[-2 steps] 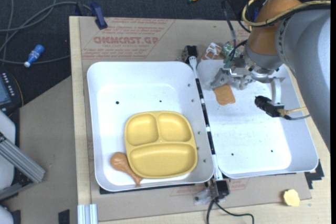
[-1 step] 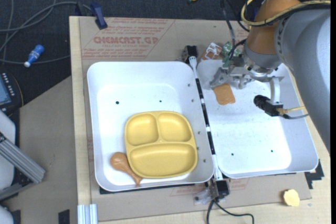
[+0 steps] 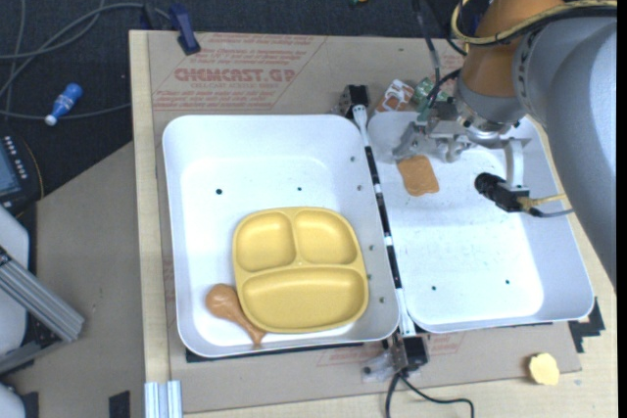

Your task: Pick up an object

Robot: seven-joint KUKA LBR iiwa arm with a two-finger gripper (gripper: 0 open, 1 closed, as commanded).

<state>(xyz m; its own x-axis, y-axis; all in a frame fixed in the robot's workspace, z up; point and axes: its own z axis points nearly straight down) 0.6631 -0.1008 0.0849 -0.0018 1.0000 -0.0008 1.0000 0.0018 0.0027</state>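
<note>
A flat brown piece like a slice of toast [image 3: 418, 176] lies in the far left part of the right bin [image 3: 490, 299]. My gripper [image 3: 428, 148] hangs just beyond and above it, its fingers open with nothing between them. In the left bin [image 3: 196, 162] a yellow divided plate [image 3: 298, 267] sits toward the front. An orange-brown drumstick-shaped toy [image 3: 231, 306] rests against the plate's left front edge.
A small white and orange packet [image 3: 397, 96] and a black piece [image 3: 355, 98] sit at the far rim between the bins. A yellow lump [image 3: 542, 368] lies on the bench front right. My arm covers the right bin's far right corner.
</note>
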